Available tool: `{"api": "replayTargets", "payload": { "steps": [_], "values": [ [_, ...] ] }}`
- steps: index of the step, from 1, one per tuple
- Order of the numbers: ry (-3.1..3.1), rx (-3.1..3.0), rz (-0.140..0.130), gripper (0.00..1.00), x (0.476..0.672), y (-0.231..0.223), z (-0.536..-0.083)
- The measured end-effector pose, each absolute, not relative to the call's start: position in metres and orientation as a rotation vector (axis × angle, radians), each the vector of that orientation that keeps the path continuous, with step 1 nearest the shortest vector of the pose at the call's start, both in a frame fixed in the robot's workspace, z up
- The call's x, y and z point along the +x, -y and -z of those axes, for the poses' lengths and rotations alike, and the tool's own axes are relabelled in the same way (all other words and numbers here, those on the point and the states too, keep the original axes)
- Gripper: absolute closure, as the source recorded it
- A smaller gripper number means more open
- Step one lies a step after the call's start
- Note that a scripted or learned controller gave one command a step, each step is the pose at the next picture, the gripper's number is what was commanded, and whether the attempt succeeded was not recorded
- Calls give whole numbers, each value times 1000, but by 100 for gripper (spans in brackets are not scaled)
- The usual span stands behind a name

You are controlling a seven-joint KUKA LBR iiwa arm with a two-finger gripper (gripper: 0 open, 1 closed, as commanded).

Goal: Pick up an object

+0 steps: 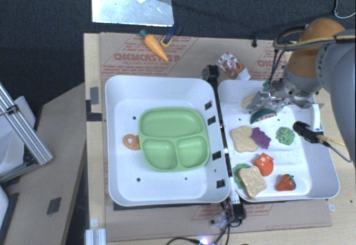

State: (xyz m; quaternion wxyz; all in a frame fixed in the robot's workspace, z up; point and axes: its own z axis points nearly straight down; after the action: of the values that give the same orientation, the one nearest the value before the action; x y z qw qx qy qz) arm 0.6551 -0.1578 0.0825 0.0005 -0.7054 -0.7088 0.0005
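The grey arm comes in from the right, its orange band high near the top corner, and the gripper (266, 100) is down in the far part of the right bin (322, 180). From here the gripper's tip is a tangle of metal, so whether it is released or clenched on something I cannot tell. Right beneath it lies a watermelon slice (263, 115), dark green rind outward, touching or very nearly touching the tip. Just to the left of the gripper a pale, tan piece (246, 102) peeks out, too hidden to name.

Nearer to me in the same bin lie the other toy foods: a slice of bread (242, 138) with a purple bunch of grapes (260, 138) against its right side, a green broccoli floret (285, 136) a little further right, and a red pepper-like piece (264, 163) below them. At the near edge lies a second bread slice (253, 181), resting over something green, and a strawberry (286, 182) to its right.

The left bin (119, 99) holds a green divided plate (172, 138) in its middle, with a small pretzel (131, 142) just beside the plate's left edge. Beyond the bins, on the cardboard, lies a toy carrot (155, 47), and a small red-and-white carton (231, 65) sits near the right bin's far corner.
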Motion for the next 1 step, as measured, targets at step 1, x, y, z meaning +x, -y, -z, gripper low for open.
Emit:
{"api": "replayTargets", "payload": {
  "steps": [1],
  "values": [
    [2231,-2218,5,100,657,158,-97]
  ]
}}
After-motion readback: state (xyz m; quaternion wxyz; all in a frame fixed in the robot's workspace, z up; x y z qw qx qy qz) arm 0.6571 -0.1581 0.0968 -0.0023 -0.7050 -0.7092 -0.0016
